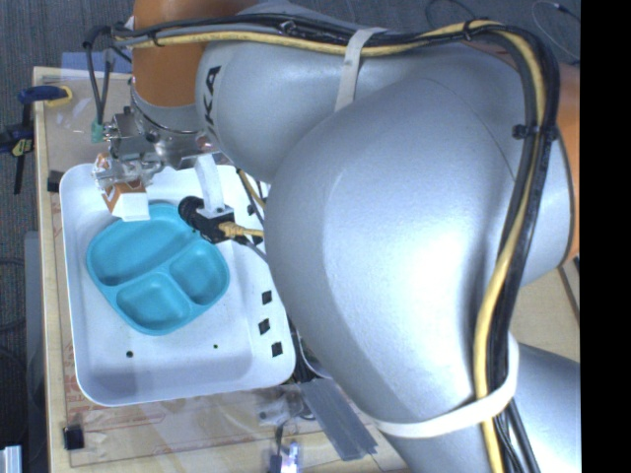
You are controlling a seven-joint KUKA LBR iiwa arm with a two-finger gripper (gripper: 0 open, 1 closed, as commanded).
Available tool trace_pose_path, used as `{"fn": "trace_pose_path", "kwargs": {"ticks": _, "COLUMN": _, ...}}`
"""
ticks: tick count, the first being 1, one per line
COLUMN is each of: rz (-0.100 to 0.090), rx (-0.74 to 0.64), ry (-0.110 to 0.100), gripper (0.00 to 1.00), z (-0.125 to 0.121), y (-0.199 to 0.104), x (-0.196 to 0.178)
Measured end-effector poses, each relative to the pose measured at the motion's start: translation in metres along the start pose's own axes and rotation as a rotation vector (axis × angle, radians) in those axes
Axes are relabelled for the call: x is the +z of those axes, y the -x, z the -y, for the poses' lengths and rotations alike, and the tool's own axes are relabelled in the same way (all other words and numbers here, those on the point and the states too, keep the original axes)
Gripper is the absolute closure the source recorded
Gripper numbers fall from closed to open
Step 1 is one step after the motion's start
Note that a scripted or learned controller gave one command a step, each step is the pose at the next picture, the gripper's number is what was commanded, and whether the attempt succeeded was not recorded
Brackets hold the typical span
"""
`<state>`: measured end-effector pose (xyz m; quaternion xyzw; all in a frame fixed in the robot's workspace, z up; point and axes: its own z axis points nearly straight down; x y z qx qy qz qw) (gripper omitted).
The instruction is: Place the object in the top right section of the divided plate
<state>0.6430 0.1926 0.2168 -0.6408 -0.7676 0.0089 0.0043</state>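
gripper point(126, 180) over the divided plate's point(158, 274) far rim, orange object point(116, 201) beneath

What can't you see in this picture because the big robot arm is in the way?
- Second bin: hidden in the camera view behind the grey arm.
- End effector: small and cluttered at the white bin's top edge; its grip is unclear.
- Orange-white object beneath it: too small to identify.
- Blue divided plate: its top right section is partly covered by a black cable fitting.
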Motion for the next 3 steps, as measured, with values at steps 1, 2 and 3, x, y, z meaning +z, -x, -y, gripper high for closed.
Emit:
{"fn": "trace_pose_path", "kwargs": {"ticks": 1, "rz": -0.002, "rx": -0.091, "ry": 0.006, "gripper": 1.0, "z": 0.022, "y": 0.024, "x": 0.01}}
{"fn": "trace_pose_path", "kwargs": {"ticks": 2, "rz": -0.002, "rx": -0.037, "ry": 0.007, "gripper": 1.0, "z": 0.09, "y": 0.002, "x": 0.029}}
{"fn": "trace_pose_path", "kwargs": {"ticks": 3, "rz": -0.002, "rx": -0.018, "ry": 0.009, "gripper": 1.0, "z": 0.072, "y": 0.005, "x": 0.041}}
